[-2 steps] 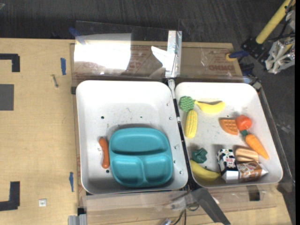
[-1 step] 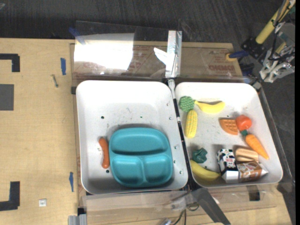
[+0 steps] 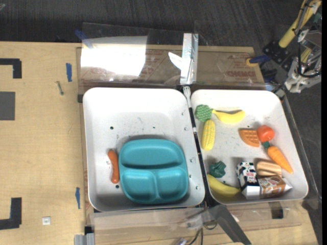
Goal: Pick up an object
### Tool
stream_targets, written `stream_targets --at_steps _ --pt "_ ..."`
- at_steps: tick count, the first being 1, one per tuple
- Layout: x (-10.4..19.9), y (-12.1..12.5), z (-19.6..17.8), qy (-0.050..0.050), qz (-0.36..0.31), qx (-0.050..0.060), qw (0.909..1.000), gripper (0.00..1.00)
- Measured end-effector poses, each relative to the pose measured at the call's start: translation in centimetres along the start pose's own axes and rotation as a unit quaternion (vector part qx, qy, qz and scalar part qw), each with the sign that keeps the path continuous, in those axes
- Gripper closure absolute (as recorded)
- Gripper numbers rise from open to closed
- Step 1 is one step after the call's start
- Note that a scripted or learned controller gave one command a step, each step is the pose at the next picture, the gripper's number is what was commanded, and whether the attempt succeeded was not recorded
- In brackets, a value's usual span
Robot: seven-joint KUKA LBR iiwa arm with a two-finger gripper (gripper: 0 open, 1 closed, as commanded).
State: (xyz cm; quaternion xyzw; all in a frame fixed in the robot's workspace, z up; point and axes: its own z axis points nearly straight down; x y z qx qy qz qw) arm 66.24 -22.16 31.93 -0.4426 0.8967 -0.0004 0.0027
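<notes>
Progress: nothing is seen lifted yet; the whole pick is judged to be left.
Arm: the gripper is seen at the upper right, well apart from both bins and outside them.
Grip state: whether it is open or closed cannot be told from this view; nothing is seen held.
Candidates: the toys are gathered mostly in the right bin.
Bananas: two are counted, one near the far wall, one at the near edge.
Corn: one cob is laid beside the dividing wall.
Carrot: one is placed near the right wall.
Tomato: one is set just above the carrot.
Cartons: two small boxes are stacked close together in the near corner.
Left bin: one teal tray and one sausage just beside it are counted.
</notes>
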Motion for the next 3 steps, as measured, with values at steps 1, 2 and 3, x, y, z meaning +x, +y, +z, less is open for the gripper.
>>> stream_targets --at_steps 1,2,3 --pt "-0.4 -0.4 1.0 0.0 -0.076 0.0 0.9971 1.0" --pt "-0.4 -0.5 0.8 -0.001 -0.151 0.001 0.9885 1.0" --pt "-0.3 -0.4 2.6 0.0 -0.255 -0.001 0.9669 1.0"
